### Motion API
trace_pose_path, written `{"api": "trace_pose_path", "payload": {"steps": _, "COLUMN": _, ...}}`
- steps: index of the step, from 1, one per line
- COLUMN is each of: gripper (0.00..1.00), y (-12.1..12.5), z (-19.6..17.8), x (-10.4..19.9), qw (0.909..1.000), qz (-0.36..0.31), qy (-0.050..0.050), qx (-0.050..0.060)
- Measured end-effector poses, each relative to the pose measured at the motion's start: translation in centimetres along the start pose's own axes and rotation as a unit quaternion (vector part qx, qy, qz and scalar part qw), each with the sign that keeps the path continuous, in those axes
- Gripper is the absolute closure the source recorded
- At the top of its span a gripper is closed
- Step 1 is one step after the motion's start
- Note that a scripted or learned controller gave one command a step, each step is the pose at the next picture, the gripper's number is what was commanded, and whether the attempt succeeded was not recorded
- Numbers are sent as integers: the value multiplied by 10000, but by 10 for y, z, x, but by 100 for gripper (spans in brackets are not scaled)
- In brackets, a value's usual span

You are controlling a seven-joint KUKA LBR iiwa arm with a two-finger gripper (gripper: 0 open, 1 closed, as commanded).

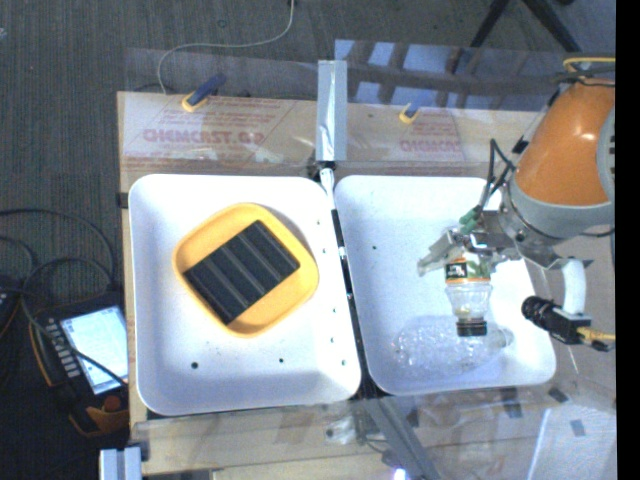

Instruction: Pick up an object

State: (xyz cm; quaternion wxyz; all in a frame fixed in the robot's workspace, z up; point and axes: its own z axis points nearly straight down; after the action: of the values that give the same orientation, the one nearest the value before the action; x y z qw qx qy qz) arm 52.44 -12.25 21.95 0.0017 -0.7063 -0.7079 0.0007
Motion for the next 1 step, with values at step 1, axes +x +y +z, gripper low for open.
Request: {"api": "trace_pose_path", "payload": {"steps": 1, "gripper": 0, "y": 28, "z": 67, "x": -51, "qw": 9996, "qz": 271, "qy": -7, "qx": 3}}
